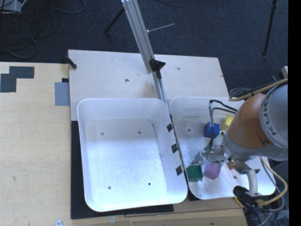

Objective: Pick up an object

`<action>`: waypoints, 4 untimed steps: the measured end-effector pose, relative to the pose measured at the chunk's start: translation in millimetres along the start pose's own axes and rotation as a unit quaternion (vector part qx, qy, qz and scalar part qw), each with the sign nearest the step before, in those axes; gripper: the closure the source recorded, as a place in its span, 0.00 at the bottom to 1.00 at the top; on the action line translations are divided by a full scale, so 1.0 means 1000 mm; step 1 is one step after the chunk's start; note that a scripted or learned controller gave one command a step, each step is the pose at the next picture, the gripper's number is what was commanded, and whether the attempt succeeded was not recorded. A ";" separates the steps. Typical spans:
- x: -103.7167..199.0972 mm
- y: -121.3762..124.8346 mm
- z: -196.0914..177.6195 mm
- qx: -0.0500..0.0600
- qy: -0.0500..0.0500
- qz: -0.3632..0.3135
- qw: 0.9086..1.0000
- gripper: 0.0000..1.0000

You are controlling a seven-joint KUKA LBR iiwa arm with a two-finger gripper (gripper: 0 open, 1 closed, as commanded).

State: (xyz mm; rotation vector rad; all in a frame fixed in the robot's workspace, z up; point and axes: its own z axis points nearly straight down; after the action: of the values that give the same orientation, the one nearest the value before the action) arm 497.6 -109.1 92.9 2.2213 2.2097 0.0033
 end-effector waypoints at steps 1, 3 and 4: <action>-0.028 0.089 0.002 0.002 0.001 -0.004 1.000 0.00; -0.026 0.086 -0.007 0.006 0.002 -0.007 1.000 0.00; -0.074 0.167 0.004 0.003 0.001 -0.004 1.000 0.00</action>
State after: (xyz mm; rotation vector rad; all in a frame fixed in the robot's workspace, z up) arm 664.3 -184.3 90.5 2.2168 2.2215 0.0003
